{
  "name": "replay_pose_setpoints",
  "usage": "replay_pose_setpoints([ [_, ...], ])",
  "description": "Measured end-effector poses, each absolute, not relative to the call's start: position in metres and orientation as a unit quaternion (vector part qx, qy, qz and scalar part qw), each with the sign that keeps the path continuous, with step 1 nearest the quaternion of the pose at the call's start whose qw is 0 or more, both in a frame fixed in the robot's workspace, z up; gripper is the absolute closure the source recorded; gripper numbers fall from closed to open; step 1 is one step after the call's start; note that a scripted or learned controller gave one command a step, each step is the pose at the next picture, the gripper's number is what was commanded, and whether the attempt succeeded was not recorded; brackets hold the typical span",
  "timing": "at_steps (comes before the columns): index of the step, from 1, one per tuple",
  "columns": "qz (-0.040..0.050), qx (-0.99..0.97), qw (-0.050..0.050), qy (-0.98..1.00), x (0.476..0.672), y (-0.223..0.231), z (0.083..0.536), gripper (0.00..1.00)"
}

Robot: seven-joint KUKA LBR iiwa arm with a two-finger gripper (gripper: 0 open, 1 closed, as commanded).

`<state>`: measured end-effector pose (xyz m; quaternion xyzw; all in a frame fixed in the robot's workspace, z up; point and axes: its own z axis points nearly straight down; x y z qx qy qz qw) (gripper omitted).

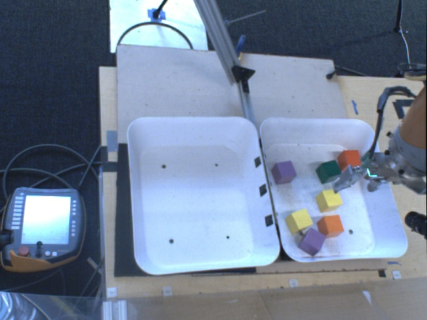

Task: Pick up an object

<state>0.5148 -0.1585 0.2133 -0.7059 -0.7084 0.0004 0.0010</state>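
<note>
Blocks fill the right bin [383, 242], seven of them, and my gripper [344, 179] hangs among the upper group, reaching in from the right. Its tip sits just below the green block [327, 171] and just above the yellow block [329, 199], with the orange block [349, 159] a little up and to the right. I judge the yellow cube the nearest target: it lies just down and left of the tip, square-sided, so no long axis matters. I cannot tell from this slant how wide the tool stands or whether it has anything. The purple block [283, 172] sits well apart to the left; the left bin [143, 139] lies beyond it.
</note>
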Motion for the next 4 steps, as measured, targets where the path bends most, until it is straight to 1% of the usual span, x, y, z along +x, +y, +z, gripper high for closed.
replay_pose_setpoints([
  [1, -0.0006, -0.706, -0.001, -0.708, 0.516, -0.158, 0.215, 0.0],
  [2, 0.0007, -0.707, 0.001, -0.707, 0.507, -0.164, 0.165, 0.0],
  [3, 0.0009, -0.706, 0.002, -0.708, 0.51, -0.166, 0.103, 0.0],
  [4, -0.0001, -0.706, 0.0, -0.708, 0.51, -0.165, 0.09, 0.0],
])
